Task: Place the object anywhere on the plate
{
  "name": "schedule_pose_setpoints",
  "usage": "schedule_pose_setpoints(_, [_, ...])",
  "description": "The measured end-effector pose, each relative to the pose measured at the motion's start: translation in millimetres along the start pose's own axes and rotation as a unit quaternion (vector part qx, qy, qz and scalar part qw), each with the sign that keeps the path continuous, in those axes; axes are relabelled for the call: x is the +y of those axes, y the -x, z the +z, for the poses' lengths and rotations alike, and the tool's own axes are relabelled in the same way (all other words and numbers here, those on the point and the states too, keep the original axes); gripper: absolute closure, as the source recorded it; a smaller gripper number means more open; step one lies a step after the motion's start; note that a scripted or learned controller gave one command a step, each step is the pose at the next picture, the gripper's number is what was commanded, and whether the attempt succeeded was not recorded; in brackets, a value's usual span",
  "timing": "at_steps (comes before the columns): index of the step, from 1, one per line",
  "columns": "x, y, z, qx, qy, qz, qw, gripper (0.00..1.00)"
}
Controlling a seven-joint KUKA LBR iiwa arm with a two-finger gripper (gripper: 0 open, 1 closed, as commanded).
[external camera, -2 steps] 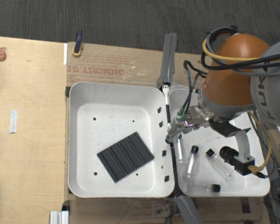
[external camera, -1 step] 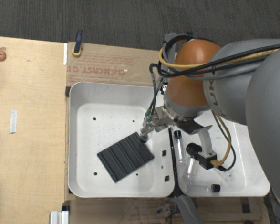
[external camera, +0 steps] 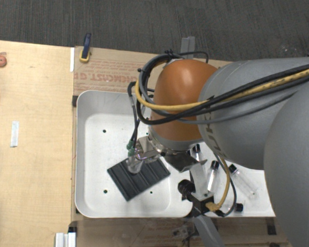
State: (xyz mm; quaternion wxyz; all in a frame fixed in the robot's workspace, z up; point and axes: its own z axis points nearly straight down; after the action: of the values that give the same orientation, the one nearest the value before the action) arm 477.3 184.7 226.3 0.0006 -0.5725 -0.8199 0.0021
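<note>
Hand (external camera: 135, 161) down on black ribbed plate (external camera: 138, 177) at 6 o'clock of white bin (external camera: 90, 142), finger state unclear, arm (external camera: 240, 110) from 3 o'clock.

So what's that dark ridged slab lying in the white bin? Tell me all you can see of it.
The dark slab is a flat, near-black rectangle with parallel ridges along its top, looking like rubber or plastic. It lies flat on the floor of the white bin, turned at a slant to the walls, toward the near side. The arm's tool sits right over its upper edge, hiding part of it; whether it is gripped cannot be told.
</note>
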Motion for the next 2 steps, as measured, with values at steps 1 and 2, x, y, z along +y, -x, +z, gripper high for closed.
schedule_pose_setpoints(1, [0.0, 0.1, -0.1, 0.0, 0.0, 0.0, 1.0, 0.0])
schedule_pose_setpoints(2, [44.9, 18.9, -3.4, 0.0, 0.001, -0.176, 0.9845, 0.0])
